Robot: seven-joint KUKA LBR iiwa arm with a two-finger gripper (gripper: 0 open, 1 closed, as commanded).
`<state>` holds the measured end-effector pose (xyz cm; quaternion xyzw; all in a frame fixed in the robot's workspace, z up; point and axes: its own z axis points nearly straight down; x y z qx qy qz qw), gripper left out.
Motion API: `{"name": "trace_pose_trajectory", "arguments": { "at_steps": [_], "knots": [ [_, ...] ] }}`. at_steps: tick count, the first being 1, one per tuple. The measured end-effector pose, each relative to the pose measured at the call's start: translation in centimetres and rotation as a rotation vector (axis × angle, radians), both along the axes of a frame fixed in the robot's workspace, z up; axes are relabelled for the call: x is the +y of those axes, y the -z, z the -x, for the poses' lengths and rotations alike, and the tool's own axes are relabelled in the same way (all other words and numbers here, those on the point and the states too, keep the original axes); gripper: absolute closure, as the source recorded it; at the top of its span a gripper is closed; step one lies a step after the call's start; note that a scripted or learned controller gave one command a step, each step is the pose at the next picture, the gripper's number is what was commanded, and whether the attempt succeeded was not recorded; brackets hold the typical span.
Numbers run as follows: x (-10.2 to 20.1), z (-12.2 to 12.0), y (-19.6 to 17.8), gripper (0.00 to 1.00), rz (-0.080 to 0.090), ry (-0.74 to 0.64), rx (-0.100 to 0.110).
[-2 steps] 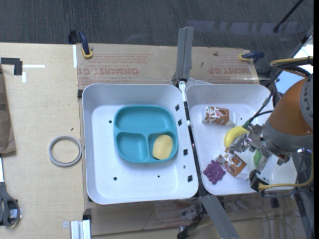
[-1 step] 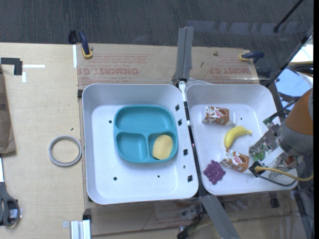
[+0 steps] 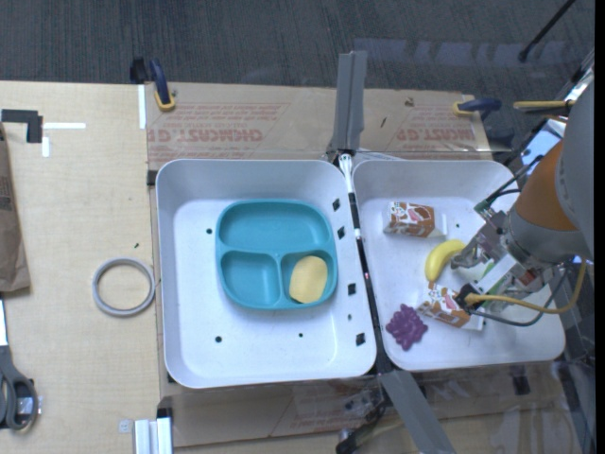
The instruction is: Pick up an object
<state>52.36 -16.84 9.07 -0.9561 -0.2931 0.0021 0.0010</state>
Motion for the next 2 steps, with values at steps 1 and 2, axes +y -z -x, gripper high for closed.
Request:
{"name": "trace_pose_trajectory", "arguments": {
  "at_steps": [1, 2],
  "knots": [
    [-4.8, 0.1, -13.6, 0.0, 0.0, -0.227, -0.001],
    [-3.8, 2.2, -2.4, 0.0, -0.001, 0.084, 0.002]
  ]
}}
